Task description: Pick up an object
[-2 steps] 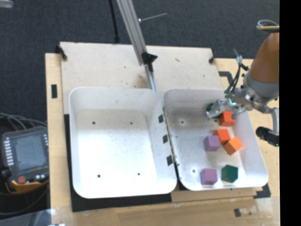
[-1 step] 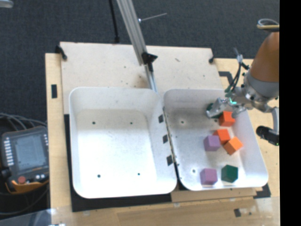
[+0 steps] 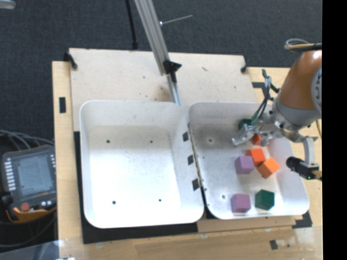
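In the right bin [image 3: 217,118] lie several small blocks. A purple block [image 3: 244,164], an orange block [image 3: 257,155] and a second orange block [image 3: 269,167] sit close together near the middle right. Toward the front edge rest another purple block [image 3: 240,202] and a dark green block [image 3: 264,199]. My gripper [image 3: 251,134] hangs low over the bin's right half, just behind the cluster. A small orange piece [image 3: 256,139] shows right beneath it, and a green bit [image 3: 246,124] shows at its back side. Whether either is held is hidden by the wrist.
The left bin [image 3: 135,161] stands beside the right one, with a dividing rim [image 3: 191,156] between them. A slanted aluminium post [image 3: 154,34] rises behind the bins. A teach pendant [image 3: 28,177] lies off the bench at the left.
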`<state>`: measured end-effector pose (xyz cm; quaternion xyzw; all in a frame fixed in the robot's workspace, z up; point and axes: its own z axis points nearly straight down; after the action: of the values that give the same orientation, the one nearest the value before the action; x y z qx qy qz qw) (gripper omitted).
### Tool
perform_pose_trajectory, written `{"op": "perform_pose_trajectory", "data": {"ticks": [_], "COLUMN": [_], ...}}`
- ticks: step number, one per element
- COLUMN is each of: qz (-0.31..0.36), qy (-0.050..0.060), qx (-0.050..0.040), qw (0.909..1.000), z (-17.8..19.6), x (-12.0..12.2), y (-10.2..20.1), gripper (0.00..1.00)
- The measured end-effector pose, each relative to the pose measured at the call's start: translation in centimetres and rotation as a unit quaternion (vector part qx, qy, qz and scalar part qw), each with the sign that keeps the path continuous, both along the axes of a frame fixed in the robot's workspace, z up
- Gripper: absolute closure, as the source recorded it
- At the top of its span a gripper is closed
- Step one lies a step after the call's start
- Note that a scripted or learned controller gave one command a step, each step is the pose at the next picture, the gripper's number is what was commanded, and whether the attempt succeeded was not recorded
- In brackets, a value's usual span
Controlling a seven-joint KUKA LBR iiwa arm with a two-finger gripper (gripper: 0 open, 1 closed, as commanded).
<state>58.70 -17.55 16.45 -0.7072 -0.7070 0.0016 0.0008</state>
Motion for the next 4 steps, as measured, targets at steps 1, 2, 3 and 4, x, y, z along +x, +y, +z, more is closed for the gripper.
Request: {"op": "perform_pose_trajectory", "data": {"ticks": [1, 2, 3, 4], "qz": [0.000, -0.002, -0.004, 0.001], "qy": [-0.008, -0.003, -0.006, -0.006], "qx": [-0.0040, -0.0011, -0.0015, -0.0008], "qw": [1.0000, 1.0000, 1.0000, 1.0000], "z": [-3.7, -6.7, -5.5, 1.0], "x": [0.0, 0.1, 0.2, 0.3], "y": [-0.8, -1.0, -1.1, -1.0], "gripper": [0.00, 0.00, 1.00, 1.00]}}
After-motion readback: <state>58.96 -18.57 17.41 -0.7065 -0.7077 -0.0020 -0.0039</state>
